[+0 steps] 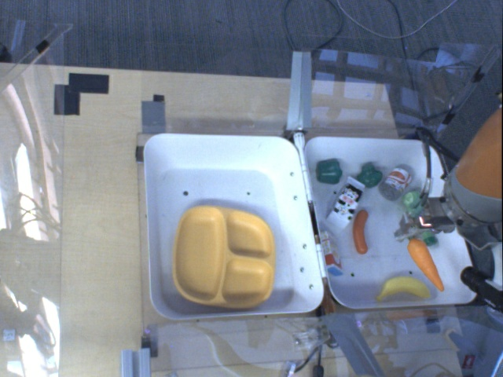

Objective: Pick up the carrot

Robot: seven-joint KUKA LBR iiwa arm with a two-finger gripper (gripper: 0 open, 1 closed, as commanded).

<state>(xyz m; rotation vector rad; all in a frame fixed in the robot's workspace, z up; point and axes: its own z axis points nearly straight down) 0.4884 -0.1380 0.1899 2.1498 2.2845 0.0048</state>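
carrot in right bin | jaws just above its top

A pale wood bench fills the lower view. Beyond its far edge lies dark grey carpet, with thin black cables looping across it. On the bench, near its far-left corner, sits black tape. Clear panels over the bench catch light reflections.
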